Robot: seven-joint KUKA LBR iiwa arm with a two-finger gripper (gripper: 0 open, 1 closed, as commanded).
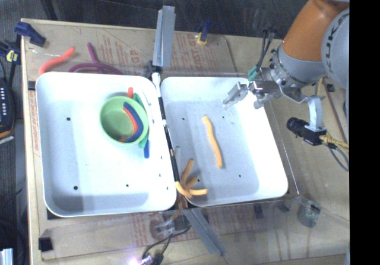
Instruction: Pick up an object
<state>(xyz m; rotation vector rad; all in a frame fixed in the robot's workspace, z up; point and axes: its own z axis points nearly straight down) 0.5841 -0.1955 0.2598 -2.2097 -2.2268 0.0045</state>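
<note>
Camera view: gripper (pixel 248 95) open, empty, over the right bin's (pixel 270 177) far corner. Orange strip (pixel 212 141) lies flat mid-bin, well apart from the fingers. Judged light, thin, probably bendy; pinch across its width near the middle, lest it droop

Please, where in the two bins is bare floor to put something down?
Left bin: free left of and below the green bowl. Right bin: free right of the orange stick. Crowded by the divider, near the orange star-shaped toy, and under the hand.
</note>
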